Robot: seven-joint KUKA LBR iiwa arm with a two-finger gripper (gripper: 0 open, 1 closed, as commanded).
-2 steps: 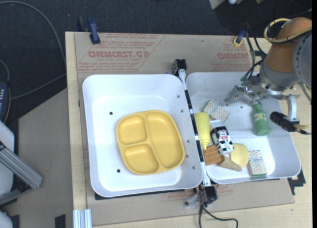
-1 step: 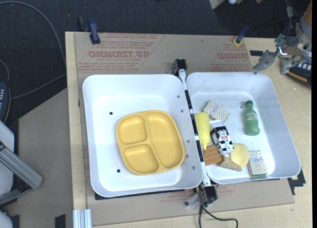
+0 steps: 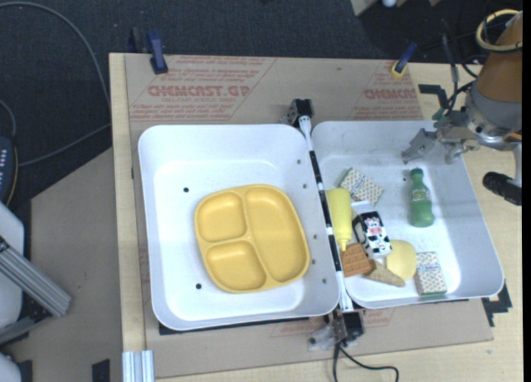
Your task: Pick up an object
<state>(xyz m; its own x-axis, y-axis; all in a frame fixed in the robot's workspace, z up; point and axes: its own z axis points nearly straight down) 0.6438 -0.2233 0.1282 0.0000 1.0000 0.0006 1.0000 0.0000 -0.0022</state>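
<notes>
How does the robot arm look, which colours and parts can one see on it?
The arm is grey with an orange band above the wrist and a yellow cable loop on top. Its gripper is grey metal, with dark cables running beside it.

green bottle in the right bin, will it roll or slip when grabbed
The green bottle lies on its side on the smooth right bin floor, so a nudge across its length would probably roll it. It looks like rounded, glossy plastic, likely light and somewhat slippery. Nothing touches it, so nothing would stop it.
</notes>
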